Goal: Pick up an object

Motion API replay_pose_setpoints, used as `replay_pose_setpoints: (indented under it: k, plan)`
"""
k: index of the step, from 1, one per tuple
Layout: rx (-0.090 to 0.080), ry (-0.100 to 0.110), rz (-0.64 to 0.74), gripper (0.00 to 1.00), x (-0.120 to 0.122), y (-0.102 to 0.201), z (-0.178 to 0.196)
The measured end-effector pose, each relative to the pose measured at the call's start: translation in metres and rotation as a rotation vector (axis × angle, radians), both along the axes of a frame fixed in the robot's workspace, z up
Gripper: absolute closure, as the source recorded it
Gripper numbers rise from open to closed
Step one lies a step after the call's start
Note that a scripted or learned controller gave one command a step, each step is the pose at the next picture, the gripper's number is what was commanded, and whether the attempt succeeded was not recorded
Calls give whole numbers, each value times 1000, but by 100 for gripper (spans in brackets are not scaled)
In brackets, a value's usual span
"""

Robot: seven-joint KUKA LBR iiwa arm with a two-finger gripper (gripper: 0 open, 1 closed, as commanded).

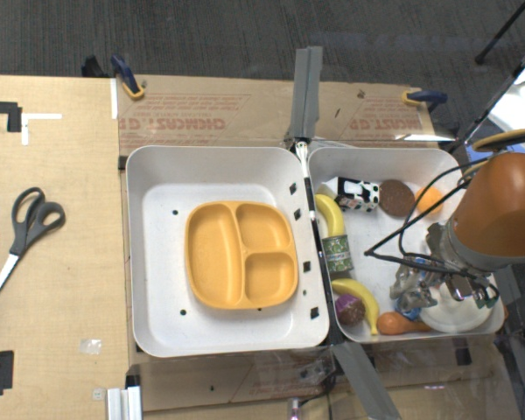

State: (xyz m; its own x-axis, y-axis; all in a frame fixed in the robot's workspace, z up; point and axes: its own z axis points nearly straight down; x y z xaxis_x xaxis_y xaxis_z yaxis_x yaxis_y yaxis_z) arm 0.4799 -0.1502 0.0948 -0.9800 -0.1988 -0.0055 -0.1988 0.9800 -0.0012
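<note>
Hovering tool (417, 294), glossy divided yellow plate (241, 254)

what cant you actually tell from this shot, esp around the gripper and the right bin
- Gripper, camera view: blurred among cables; whether it holds anything cannot be made out.
- White dish: partly covered by the gripper and wrist.
- Orange fruit: partly hidden behind the arm's orange band.
- Green bottle: label too small to read.
- Black-and-white toy: too small to identify.
</note>
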Motion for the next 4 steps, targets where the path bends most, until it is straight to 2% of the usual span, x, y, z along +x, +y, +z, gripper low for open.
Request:
replay_pose_setpoints:
  k: [1,2,3,4]
  plan:
    - [-5,-20,1,0,5,-1,2]
    - [-3,-15,2,100,5,0,11]
    - [-4,-19,2,0,6,0,12]
    - [-4,-22,4,100,8,1,21]
